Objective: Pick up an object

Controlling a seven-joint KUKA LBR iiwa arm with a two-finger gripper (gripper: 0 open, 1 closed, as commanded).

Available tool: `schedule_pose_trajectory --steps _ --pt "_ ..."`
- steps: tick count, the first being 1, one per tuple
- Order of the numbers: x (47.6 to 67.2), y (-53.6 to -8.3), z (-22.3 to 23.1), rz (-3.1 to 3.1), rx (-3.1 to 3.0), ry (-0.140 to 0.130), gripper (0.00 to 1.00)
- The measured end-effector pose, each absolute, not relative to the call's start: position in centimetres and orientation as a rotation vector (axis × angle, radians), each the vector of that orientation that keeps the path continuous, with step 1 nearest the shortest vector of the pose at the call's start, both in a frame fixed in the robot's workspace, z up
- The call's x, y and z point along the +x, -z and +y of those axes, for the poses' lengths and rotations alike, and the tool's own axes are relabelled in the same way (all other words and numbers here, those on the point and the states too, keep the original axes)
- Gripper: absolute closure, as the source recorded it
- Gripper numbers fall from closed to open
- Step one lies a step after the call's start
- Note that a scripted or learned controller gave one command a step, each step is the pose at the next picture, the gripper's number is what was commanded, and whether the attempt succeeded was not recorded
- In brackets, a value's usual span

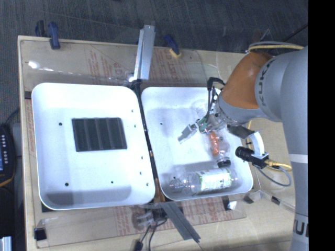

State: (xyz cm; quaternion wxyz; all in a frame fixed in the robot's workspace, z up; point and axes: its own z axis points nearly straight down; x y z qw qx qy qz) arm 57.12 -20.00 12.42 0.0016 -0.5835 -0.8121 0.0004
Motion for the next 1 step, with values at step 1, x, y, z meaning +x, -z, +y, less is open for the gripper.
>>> schedule_pose_trajectory --steps 1 --pt "58.02 -14.31 -20.87 -2.611 -1.747 -0.001 0.0"
